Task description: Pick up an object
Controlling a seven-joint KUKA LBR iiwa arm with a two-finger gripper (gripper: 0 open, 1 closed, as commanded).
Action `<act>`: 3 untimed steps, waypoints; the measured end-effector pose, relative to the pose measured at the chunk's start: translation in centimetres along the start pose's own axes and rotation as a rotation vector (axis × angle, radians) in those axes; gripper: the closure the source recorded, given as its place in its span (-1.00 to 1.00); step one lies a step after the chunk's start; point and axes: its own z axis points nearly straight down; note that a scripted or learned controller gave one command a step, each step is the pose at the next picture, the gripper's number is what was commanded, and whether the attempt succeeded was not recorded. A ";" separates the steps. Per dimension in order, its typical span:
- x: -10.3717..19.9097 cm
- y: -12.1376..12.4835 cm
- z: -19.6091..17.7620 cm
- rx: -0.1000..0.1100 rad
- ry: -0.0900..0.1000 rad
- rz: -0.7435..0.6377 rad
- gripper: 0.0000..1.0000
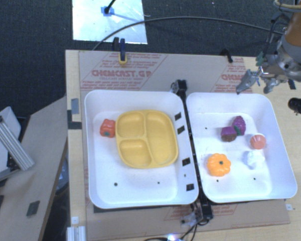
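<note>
Jaws point(257, 82) spread and bare above the far rim of the right shallow white bin point(278, 185), clear of the small orange plastic pumpkin point(218, 164) awaiting pickup.

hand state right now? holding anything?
Hand: open, holding nothing, above the far edge of the right bin.

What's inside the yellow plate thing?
Nothing shows inside the yellow divided tray: its three compartments look bare. It sits in the left bin, with a small red toy beside it. Whatever lies underneath is covered.
</note>
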 end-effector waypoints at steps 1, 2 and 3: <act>-0.1 0.0 4.1 0.002 0.000 0.002 -1.00; 0.1 -0.2 10.4 0.004 0.001 0.002 -1.00; -0.2 -1.0 16.2 0.004 0.001 0.002 -1.00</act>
